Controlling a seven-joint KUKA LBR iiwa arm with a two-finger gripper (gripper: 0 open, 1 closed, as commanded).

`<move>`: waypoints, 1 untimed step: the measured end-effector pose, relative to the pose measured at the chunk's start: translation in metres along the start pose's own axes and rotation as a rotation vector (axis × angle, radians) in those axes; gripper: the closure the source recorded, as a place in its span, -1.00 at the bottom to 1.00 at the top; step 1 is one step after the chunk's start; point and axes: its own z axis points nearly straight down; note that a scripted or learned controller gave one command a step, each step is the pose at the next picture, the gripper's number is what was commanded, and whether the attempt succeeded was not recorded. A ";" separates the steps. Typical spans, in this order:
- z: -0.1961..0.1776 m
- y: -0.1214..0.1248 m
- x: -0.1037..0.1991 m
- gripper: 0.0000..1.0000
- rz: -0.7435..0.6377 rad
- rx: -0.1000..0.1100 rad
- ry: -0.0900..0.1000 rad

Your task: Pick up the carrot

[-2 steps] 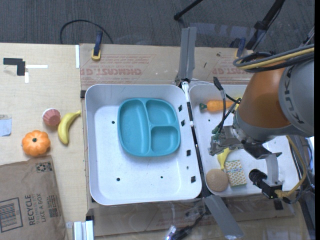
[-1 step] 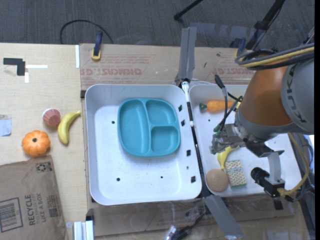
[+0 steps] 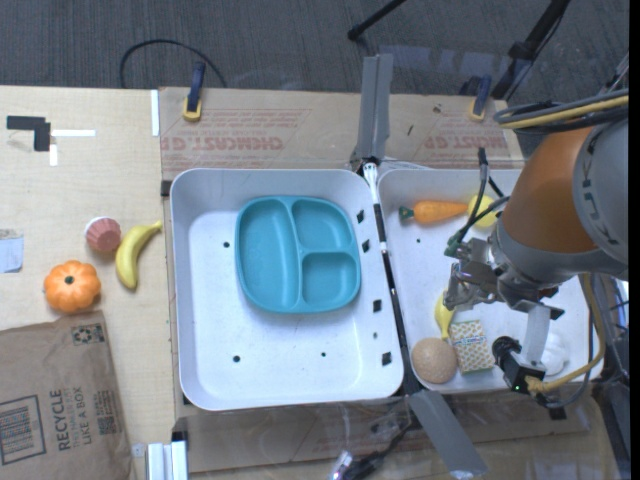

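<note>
I see the carrot (image 3: 438, 211) lying on its side near the far edge of the right bin (image 3: 424, 268), its green stem end pointing toward the divider between the two bins. Just beside its thick end, a bit of yellow fruit (image 3: 483, 210) peeks out from under the arm. The carrot lies free, with nothing touching it from above.

The arm (image 3: 560, 203) reaches in from the right and covers much of the right bin, its orange band showing wide above the grey wrist. The gripper (image 3: 465, 290) hangs nearer the front of the bin, well apart from the carrot, and I cannot tell its state from this angle (the wrist body hides the tips). Below it sit a small yellow piece (image 3: 444, 316), a patterned little box (image 3: 469, 345) and a round tan ball (image 3: 434, 360), close together near the front corner.

In the left bin (image 3: 210, 348) rests a teal divided plate (image 3: 298, 253) with three compartments. On the bench to the left, outside the bins, lie a banana (image 3: 134, 253), a small pink cupcake-like item (image 3: 103, 235) and a little orange pumpkin (image 3: 72, 287).
</note>
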 end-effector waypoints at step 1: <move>-0.008 0.000 0.000 1.00 -0.003 0.003 -0.003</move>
